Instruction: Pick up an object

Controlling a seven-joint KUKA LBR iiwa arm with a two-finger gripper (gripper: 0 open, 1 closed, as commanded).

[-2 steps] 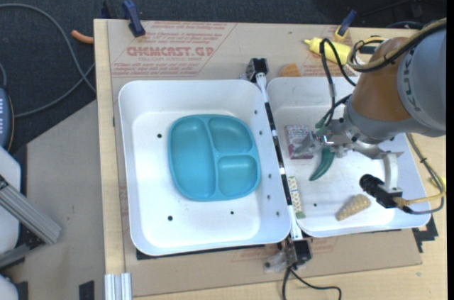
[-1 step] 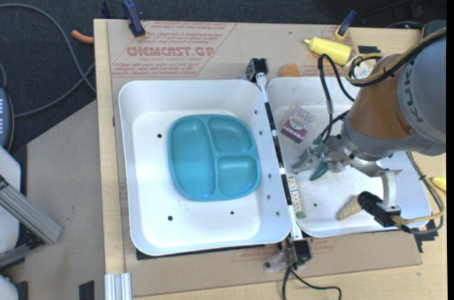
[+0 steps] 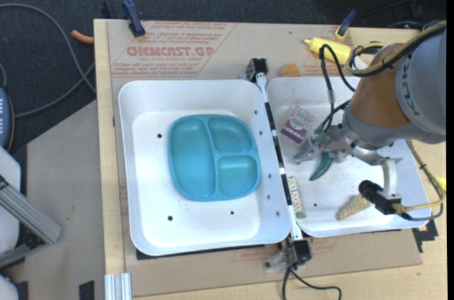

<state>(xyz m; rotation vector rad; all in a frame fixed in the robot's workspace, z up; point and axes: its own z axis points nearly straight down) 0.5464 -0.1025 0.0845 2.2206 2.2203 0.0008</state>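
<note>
Arm is hiding much of the gripper (image 3: 320,150), finger state unclear; green curved piece (image 3: 321,165) is lying just below it, purple packet (image 3: 296,125) up-left, cone (image 3: 352,206) lower-right.

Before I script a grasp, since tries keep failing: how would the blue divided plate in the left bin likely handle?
The blue plate looks like rigid moulded plastic, so probably stiff and light. It lies flat, so tipping seems unlikely. Its low, rounded rim may be slippery and hard to pinch.

One fixed camera looks down slantwise on both bins (image 3: 135,150) from above.
</note>
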